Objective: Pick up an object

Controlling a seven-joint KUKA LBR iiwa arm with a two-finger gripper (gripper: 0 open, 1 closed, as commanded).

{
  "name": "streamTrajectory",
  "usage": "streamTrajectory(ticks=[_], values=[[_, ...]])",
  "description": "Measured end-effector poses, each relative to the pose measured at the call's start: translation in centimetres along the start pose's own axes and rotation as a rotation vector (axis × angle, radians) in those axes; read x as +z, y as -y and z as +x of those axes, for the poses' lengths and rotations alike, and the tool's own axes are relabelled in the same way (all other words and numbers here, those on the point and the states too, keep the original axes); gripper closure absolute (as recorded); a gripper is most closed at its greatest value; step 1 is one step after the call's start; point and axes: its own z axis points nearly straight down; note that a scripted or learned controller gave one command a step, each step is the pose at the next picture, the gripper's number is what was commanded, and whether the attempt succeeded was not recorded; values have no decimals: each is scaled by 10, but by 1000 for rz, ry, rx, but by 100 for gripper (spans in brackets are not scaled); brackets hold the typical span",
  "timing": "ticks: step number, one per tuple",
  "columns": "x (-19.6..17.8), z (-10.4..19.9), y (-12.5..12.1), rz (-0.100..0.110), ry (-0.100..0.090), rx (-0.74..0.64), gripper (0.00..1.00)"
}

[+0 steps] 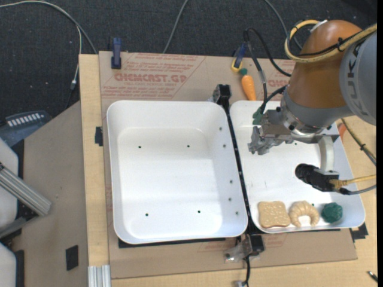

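My gripper [262, 142] hangs over the back left part of the right bin [281, 178], below the orange wrist band. Nothing shows beneath it except the white bin floor. Along the front edge of that bin lie three items in a row: a tan square cracker [273, 214], a pale croissant [304, 213] and a dark green lump [332, 211]. An orange carrot [248, 86] lies just behind the bin's back rim, on the cardboard.
The left bin [119, 160] sits beside the right one, with a black divider [233, 154] between them. A black fitting with a yellow cable [316, 177] hangs over the right bin's right side. Cables run across the back of the bench.
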Motion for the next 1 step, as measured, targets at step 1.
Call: streamTrajectory(ticks=[1], values=[[-2, 53, 11, 0, 0, -1, 100]])
